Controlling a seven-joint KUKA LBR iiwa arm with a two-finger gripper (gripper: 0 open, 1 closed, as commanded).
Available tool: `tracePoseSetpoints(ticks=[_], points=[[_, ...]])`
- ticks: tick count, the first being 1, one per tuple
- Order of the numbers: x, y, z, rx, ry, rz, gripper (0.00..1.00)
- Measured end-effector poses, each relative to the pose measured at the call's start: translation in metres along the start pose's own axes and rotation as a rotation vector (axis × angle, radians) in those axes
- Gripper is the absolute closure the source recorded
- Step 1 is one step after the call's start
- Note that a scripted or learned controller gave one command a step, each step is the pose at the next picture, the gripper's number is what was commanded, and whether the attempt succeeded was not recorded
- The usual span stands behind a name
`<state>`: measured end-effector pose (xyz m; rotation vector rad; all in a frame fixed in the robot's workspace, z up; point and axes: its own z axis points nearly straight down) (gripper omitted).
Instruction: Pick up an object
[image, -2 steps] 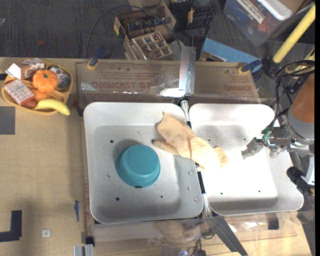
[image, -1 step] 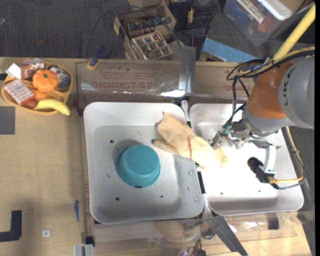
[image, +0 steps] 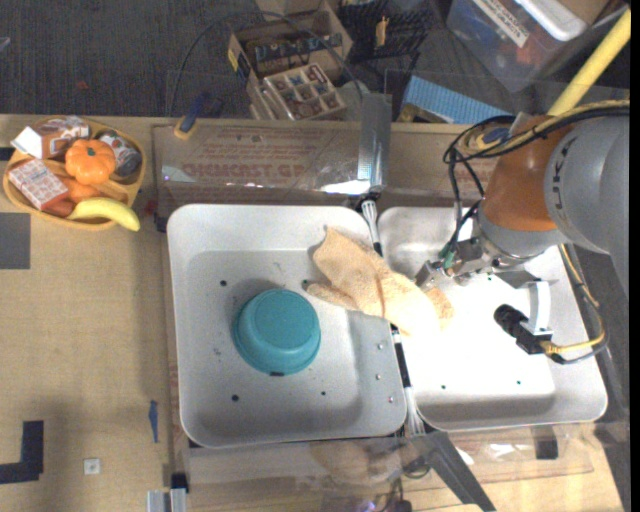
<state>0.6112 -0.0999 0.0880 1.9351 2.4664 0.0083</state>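
We find the cloth (image: 372, 282) draped across the divide between both bins, limp and light; pinch a raised fold. The hand (image: 441, 272) sits at its right end; finger state indeterminable.

I see two bins side by side on the table (image: 90, 350). In the left bin (image: 200, 400) an upturned bowl (image: 278, 330) sits near the middle. A cloth (image: 365, 283) drapes over the shared rims, lying partly in each bin. The hand (image: 440, 270) hangs over the right bin (image: 500, 390), just beside the cloth's right end. A fruit basket (image: 30, 195) stands at the table's far-left corner.
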Motion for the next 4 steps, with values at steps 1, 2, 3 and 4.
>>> tracePoseSetpoints(ticks=[1, 2, 3, 4], points=[[-0.0001, 0.0, 0.0, 0.0, 0.0, 0.0, 0.0], [-0.0001, 0.0, 0.0001, 0.0, 0.0, 0.0, 0.0], [-0.0001, 0.0, 0.0001, 0.0, 0.0, 0.0, 0.0], [-0.0009, 0.0018, -0.0084, -0.003, 0.0, 0.0, 1.0]])
